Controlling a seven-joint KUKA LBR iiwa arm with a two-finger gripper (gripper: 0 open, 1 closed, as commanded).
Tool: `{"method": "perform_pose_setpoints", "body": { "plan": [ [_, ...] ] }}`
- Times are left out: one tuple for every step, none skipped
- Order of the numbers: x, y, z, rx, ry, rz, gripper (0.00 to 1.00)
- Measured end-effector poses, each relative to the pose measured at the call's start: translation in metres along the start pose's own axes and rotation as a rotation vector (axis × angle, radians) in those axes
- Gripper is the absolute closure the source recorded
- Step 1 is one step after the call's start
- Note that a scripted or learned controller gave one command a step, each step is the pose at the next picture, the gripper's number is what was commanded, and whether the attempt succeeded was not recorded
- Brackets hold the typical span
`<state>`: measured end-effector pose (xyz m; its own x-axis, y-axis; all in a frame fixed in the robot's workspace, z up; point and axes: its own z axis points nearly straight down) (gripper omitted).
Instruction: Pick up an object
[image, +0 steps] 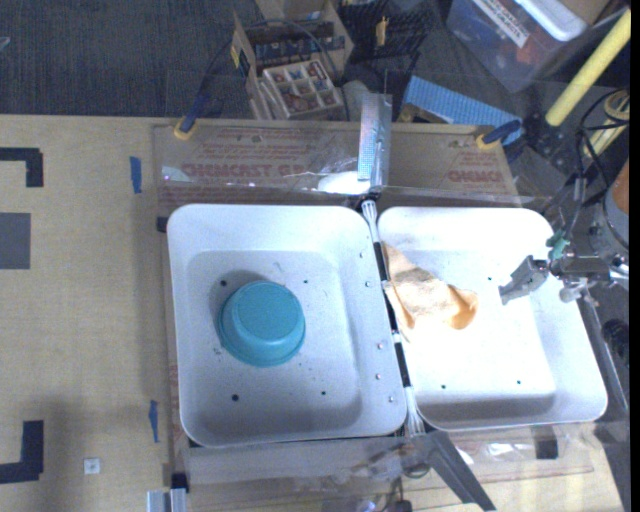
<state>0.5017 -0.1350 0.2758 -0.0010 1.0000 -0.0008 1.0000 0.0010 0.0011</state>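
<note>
- A teal bowl (262, 322) sits upside down, its flat round base facing up, on the floor of the left bin (190, 240), a little left of the middle.
- A crumpled tan-and-orange cloth (430, 298) lies flat in the right bin (500, 222), against its left wall, nearer the far edge.

Pale wooden bench (80, 330), dark carpet (100, 55), cluttered crates (292, 75) behind.

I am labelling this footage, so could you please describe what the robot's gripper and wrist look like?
The gripper is small and metallic grey, with pale silvery fingers. A little green marking sits on the wrist just above it, and dark cables loop around the arm's end.
</note>
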Motion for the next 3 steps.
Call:
{"method": "perform_pose_setpoints", "body": {
  "plan": [
    [0.007,0.061,-0.020,-0.002,-0.001,0.134,0.00],
    [0.002,0.072,0.135,0.002,0.001,0.203,0.00],
    [0.015,0.062,0.183,-0.015,0.000,0.057,0.00]
  ]
}}
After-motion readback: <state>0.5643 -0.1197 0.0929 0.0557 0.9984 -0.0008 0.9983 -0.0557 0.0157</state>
